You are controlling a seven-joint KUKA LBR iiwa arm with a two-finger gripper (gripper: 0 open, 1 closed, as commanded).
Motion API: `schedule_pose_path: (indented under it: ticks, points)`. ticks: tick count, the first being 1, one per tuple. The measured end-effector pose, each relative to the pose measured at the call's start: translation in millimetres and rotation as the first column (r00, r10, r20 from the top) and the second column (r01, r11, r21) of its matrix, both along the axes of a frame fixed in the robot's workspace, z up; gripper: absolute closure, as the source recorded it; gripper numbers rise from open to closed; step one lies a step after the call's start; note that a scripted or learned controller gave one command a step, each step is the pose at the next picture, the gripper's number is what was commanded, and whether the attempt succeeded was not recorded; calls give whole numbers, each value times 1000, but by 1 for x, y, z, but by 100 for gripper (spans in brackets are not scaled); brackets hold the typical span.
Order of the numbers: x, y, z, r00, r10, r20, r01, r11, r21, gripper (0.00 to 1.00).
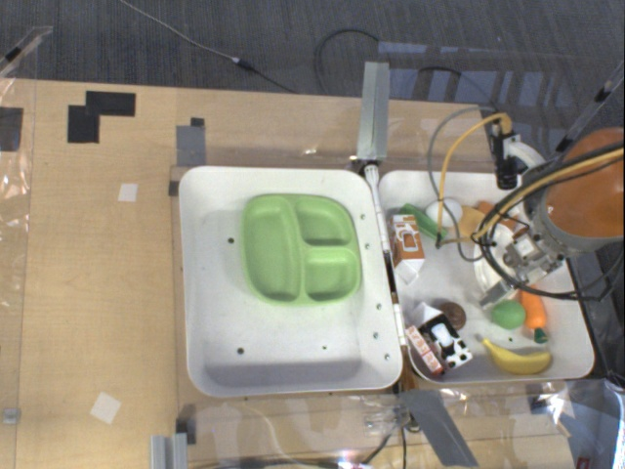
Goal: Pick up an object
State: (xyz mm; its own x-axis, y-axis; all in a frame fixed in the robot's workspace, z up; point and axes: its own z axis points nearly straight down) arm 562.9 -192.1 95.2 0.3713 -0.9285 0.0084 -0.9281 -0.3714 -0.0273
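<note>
Your gripper [508, 289] hangs low in the right bin [586, 360], just above a small green ball [507, 314]; whether it is released or clenched cannot be told. A carrot [534, 316] lies beside the ball, with a banana [517, 357] nearer the front wall. A small carton [406, 237] lies by the dividing wall. The left bin [210, 360] holds a green divided plate [300, 248].

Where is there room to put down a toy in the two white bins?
The left bin has bare floor all around the green divided plate, widest between the plate and the near wall. The right bin is crowded: the carton, banana, carrot and the gripper fill most of it.
</note>
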Motion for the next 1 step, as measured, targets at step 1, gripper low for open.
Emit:
schedule_pose_path:
  ticks: [1]
  points:
    - [-8,1,0,997,77,2,-77,997,-3,0]
